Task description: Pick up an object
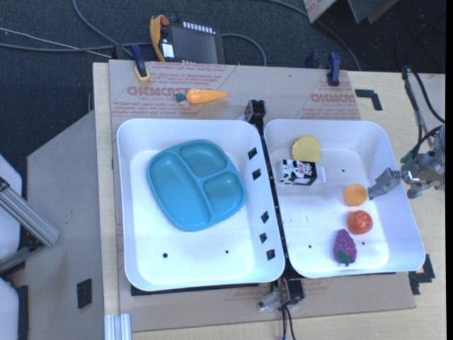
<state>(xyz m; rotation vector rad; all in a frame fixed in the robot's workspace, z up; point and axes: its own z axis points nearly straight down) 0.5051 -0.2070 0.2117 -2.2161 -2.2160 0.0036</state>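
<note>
End effector (386, 183) low at right

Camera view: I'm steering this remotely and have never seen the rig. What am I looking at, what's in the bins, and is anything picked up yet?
You are looking down at a slant from one fixed camera above a bench. Two shallow white bins sit side by side. The left bin holds a blue divided plate. The right bin holds five small things: a yellow round piece, a black-and-white carton, an orange ball, a red tomato-like piece and a purple grape bunch. A toy carrot lies on the board beyond the bins. The machine is a robot arm reaching in from the right; its pincer sits over the right bin's edge, beside the orange ball. Nothing can be seen held in it, so no pick has happened yet.
</note>
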